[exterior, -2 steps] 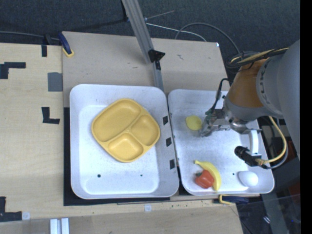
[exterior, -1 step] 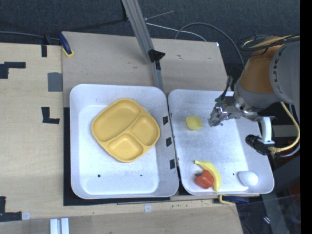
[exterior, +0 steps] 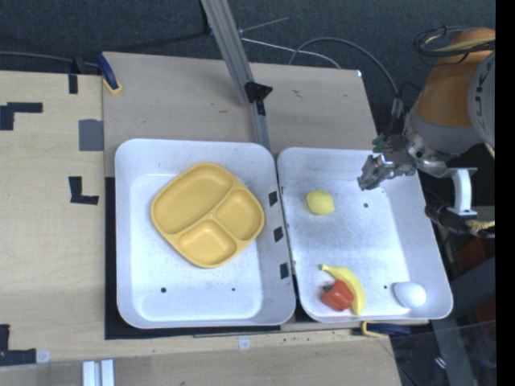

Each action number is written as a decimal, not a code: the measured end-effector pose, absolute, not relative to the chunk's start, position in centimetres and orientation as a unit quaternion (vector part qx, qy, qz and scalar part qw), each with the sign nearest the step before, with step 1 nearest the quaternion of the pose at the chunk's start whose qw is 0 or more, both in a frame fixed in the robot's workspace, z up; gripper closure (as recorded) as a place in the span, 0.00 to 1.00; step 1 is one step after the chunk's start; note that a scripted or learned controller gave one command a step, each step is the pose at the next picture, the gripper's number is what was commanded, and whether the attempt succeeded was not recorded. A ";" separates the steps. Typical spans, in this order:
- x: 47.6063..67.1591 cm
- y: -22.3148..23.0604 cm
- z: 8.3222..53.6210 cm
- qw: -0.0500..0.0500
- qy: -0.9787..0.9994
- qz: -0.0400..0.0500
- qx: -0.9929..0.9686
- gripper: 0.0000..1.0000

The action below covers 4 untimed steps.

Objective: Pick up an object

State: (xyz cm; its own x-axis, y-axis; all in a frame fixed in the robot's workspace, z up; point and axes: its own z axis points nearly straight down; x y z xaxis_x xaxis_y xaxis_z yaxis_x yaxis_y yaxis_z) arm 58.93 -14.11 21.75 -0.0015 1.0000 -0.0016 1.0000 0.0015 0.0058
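A bulky rounded arm segment [exterior: 455, 95] is seen, coloured orange across its upper part and grey below. Letters in dark print are partly visible on a pale grey casing at its far side. Black cables [exterior: 438, 39] are looped over the top of the orange section. A small metallic grey gripper [exterior: 374, 171] with dark fittings is carried at the wrist. A white bracket-like piece [exterior: 461, 193] is fixed just beneath the grey housing.
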 end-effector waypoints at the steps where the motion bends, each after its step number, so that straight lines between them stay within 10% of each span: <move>1: 59.0 -14.1 23.2 0.000 0.708 0.000 0.707 1.00; 4: 63.5 3.2 23.1 -0.001 0.710 0.001 0.704 1.00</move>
State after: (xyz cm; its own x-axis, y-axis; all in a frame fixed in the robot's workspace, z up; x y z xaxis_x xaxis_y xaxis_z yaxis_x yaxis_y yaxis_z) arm 63.46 3.19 23.07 -0.0080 1.0000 0.0021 1.0000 0.0080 0.0004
